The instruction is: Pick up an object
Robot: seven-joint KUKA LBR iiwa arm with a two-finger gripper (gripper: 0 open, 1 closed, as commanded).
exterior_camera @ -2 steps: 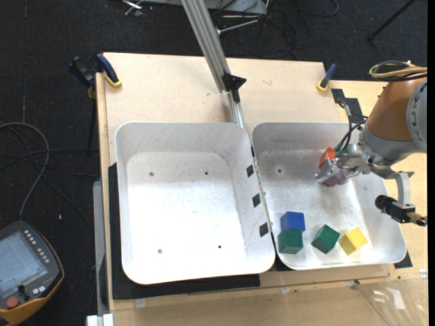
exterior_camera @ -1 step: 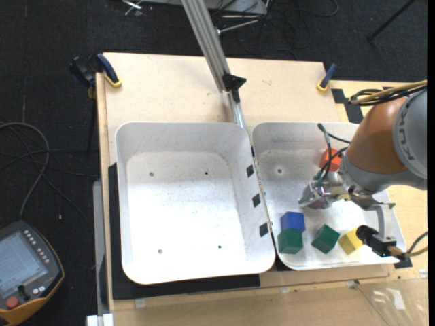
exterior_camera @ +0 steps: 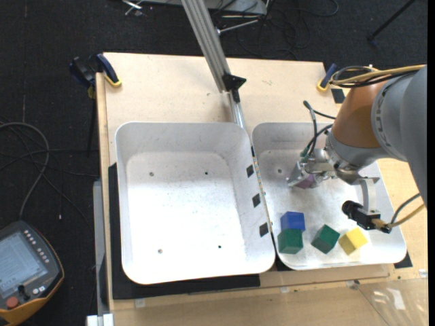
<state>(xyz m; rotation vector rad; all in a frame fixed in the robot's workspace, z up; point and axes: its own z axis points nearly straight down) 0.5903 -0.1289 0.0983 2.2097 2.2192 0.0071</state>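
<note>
Nearest the camera, along the front edge of the right bin (exterior_camera: 391, 253), sit four blocks: a dark green cube (exterior_camera: 290, 241) touching a blue cube (exterior_camera: 293, 221) just behind it, then a second green cube (exterior_camera: 325, 238), tilted, and a yellow cube (exterior_camera: 353, 241) just beside it on the right. A black part of the arm hangs above the yellow cube. Farther back in the same bin, the end effector (exterior_camera: 304, 177) is down near the bin floor with a small purple object (exterior_camera: 307, 180) at its tip; whether the object is between the fingers, or how far they stand apart, I cannot tell. The left bin (exterior_camera: 129, 182) lies alongside, its right wall carrying small black marks too small to read. Behind both bins the tan tabletop (exterior_camera: 170, 87) shows a yellow-handled clamp (exterior_camera: 109, 72) at its far left corner. No readable writing or brand is visible.
</note>
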